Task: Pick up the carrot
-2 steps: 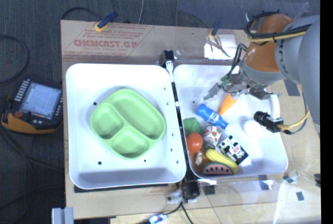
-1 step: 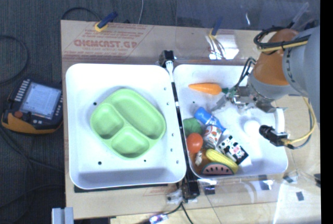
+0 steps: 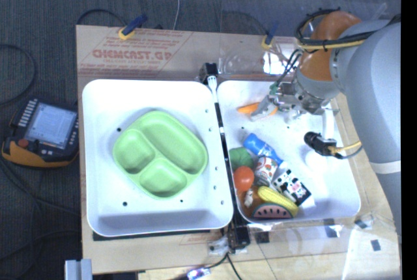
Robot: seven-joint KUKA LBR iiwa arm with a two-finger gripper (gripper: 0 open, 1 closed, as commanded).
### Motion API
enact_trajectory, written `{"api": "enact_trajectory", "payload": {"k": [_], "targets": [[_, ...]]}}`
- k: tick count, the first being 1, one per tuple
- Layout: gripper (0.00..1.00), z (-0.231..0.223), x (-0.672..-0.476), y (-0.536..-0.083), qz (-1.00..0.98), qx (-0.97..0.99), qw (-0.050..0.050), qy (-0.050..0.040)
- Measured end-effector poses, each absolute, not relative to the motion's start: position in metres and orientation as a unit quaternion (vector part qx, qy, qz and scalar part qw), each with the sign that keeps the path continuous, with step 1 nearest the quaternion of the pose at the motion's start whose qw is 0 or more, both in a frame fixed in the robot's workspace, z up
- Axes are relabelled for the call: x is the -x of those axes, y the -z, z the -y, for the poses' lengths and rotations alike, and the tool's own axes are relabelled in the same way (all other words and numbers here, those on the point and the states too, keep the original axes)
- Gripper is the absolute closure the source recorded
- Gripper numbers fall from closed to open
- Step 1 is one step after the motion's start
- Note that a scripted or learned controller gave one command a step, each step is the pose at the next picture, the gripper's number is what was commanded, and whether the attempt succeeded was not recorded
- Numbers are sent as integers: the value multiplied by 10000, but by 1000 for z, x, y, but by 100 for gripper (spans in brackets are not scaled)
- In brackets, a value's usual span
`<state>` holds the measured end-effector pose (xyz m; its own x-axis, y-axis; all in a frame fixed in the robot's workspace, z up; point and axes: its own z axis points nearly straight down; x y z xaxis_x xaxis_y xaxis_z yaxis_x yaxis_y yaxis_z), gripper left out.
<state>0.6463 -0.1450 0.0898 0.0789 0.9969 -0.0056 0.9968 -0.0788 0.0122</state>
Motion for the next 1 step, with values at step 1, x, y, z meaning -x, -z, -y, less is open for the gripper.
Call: {"api": "enact_trajectory", "payload": {"k": [1], "targets": [[0,112,-659,-89,-5538,-8322,-52,274]]}}
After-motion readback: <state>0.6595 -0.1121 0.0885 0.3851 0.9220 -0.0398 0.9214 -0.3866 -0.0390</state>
